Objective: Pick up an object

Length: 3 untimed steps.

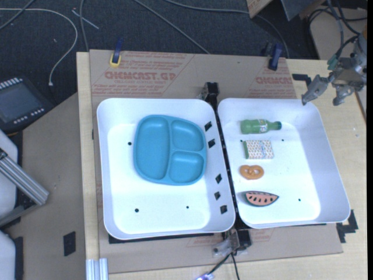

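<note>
While your claw hangs spread and apparently empty beyond the right bin, nothing is picked; the bottle lies nearest.

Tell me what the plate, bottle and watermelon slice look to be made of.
Plate: likely moulded plastic, an even matte blue with soft rounded dividers. Bottle: probably a plastic toy, green with a pale label band; too small to judge the finish. Watermelon slice: a flat toy, red with dark seeds and a dark rind edge; plastic or rubber, which of them is unclear.
</note>
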{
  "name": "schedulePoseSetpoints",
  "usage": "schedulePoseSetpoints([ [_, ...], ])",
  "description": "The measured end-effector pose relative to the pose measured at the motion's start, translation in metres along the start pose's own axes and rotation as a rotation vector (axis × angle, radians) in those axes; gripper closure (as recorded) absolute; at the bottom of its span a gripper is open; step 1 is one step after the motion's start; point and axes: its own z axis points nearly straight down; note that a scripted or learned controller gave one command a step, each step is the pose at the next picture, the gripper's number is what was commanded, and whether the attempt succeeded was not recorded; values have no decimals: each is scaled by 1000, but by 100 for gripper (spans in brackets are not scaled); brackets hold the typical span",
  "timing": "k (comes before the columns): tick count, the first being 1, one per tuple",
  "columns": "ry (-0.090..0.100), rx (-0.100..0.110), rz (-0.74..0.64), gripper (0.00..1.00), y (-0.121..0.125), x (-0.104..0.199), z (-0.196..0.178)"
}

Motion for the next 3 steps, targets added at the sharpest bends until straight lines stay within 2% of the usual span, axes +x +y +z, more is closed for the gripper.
schedulePoseSetpoints([
  [1, -4, -13, -4, 0, 2, 1, -8],
  [2, -2, -9, -4, 0, 3, 3, 33],
  [3, -2, -8, -4, 0, -2, 3, 95],
])
